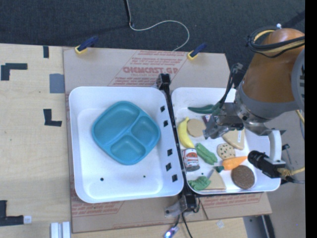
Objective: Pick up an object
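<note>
The gripper (pixel 214 128) hangs low over the middle of the right bin (pixel 225 94), its dark fingers pointing down and toward the left; whether they are parted or closed cannot be told, since they merge into one dark shape against the toys beneath. Nothing is visibly caught between them. Just beside the tips, to the left, lies a round tan cookie-like piece (pixel 195 128), and touching that piece's left edge is a yellow banana (pixel 184 134) lying along the bin's left wall. Above the gripper a dark green pepper (pixel 204 108) stretches across the upper part of the bin. Just below the tips sits a lighter green pickle (pixel 206 153), tilted, and to its left a small can with a red label (pixel 191 159). To the right of the gripper, partly under the wrist, are a pale wedge (pixel 237 139) and a chocolate-chip cookie (pixel 225 150); below them an orange carrot (pixel 233 162) and a brown round patty (pixel 243 176) near the bin's lower right corner. A green leafy piece (pixel 200 183) rests on a slice of bread (pixel 216 182) at the lower edge. The arm (pixel 271 73) fills the right side above the bin. Well apart, in the left bin (pixel 81 148), a blue divided plate (pixel 126 132) lies alone.
</note>
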`<action>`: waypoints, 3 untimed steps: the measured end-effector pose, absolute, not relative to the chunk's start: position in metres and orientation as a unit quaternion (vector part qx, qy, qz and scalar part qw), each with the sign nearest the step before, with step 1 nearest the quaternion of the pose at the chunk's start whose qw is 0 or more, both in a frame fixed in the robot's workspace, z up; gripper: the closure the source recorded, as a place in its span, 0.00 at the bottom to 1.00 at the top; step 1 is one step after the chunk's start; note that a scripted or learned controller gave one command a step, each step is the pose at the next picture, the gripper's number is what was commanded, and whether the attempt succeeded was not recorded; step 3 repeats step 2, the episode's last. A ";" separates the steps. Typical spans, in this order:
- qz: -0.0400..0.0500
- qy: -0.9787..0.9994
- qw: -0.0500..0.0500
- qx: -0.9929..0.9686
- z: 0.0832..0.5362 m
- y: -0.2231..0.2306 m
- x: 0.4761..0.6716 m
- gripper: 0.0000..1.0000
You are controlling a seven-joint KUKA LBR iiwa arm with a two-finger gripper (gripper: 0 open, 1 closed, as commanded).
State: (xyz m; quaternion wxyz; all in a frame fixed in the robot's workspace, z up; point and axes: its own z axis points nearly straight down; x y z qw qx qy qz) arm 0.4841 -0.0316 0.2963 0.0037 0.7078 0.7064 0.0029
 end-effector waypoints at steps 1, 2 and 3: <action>0.000 0.712 -0.002 0.702 0.286 0.100 0.483 1.00; 0.006 0.707 0.005 0.707 0.421 0.052 0.485 1.00; 0.006 0.707 0.005 0.707 0.421 0.052 0.485 1.00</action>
